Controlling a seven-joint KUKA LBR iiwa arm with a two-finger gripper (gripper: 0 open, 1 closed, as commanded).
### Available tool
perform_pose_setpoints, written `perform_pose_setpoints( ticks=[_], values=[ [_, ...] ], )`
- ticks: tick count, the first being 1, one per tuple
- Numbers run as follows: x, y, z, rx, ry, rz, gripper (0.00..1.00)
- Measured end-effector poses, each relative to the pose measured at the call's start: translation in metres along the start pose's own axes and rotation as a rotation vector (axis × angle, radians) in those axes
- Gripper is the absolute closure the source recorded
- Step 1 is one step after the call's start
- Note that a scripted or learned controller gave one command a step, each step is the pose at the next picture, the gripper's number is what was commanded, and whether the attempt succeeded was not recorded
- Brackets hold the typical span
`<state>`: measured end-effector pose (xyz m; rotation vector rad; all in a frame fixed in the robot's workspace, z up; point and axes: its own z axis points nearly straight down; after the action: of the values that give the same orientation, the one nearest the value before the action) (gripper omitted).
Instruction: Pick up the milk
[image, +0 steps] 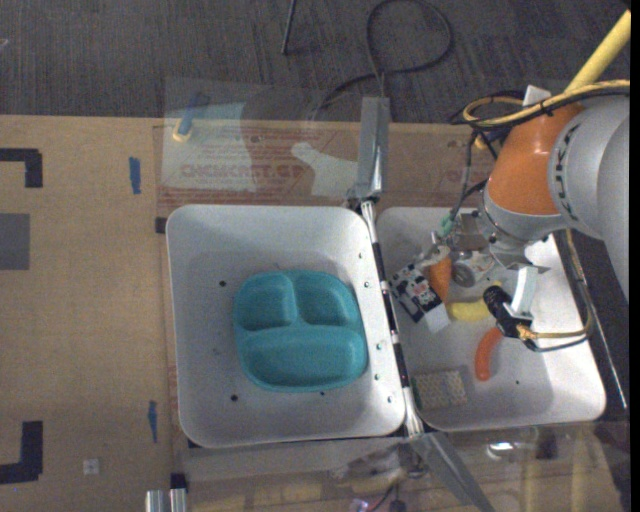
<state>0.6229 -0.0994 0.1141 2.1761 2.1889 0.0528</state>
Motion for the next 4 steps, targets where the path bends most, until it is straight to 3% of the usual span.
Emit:
perform_pose_setpoints(
  ticks=[1, 2, 3, 4],
  values=[
    [-0.003, -0.006, 0.000, 0.000, -0.001, -0.074, 0.00],
    [-0.025, -0.043, 0.002, 0.007, -0.006, -0.140, 0.00],
    [-0.016, -0.057, 0.023, 0.053, 0.016, -0.145, 0.00],
    [-0.006, -0.107, 0.019, 0.052, 0.007, -0.080, 0.00]
  ],
)
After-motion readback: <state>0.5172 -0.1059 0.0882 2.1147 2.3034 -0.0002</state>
